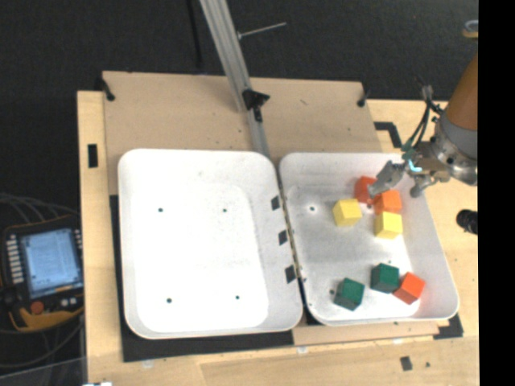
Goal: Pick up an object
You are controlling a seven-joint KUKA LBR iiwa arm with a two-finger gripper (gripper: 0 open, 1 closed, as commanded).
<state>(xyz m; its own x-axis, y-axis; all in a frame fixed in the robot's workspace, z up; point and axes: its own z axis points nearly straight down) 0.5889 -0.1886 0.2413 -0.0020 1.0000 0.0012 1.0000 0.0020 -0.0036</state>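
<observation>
The arm point(460, 127) comes in from the right edge of the frame, its orange band at the upper right, and its pincer point(400, 178) hangs over the upper right part of the right bin point(322, 296). The two fingers stand apart, one reaching down-left toward the blocks and the other down-right near the bin's right rim; nothing shows between them, so the pincer is open and holds nothing. Just under the left finger lie a red block point(364, 188) and an orange block point(391, 201), close together, the finger tip at or just above them; whether it touches cannot be told. Left of these sits a yellow block point(348, 212), and just below the orange block a second yellow block point(388, 224). Toward the lower right of the same bin are two green blocks, one point(349, 293) nearer the middle and the other point(385, 277) up and to its right, with a red-orange block point(410, 287) just beside the latter. The left bin point(197, 240) lies side by side with the right one on the bench point(193, 111). A grey pole point(229, 51) slants from the top of the frame to the gap between the bins. A handheld screen point(44, 264) sits at the left edge.
</observation>
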